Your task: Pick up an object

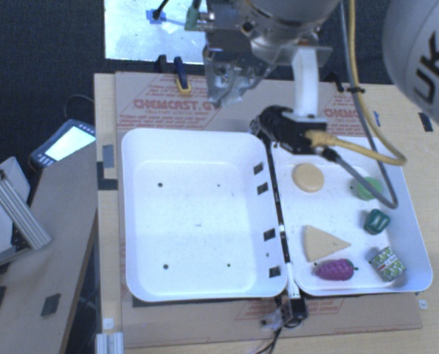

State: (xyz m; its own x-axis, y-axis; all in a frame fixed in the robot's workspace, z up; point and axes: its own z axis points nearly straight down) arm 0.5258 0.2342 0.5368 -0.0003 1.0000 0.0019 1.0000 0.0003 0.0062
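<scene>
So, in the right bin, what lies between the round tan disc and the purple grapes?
In the camera view, a tan cheese wedge lies between the round tan disc and the purple grapes.

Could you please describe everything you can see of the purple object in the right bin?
The purple object looks like a small toy bunch of grapes, bumpy and matte, with a thin dark stem at its right end. It lies flat on its side near the front edge of the right bin. The yellow wedge sits just behind it, very close; whether they touch is unclear.

left bin (142, 220), cardboard sheet (160, 102), tablet (64, 142)
</scene>
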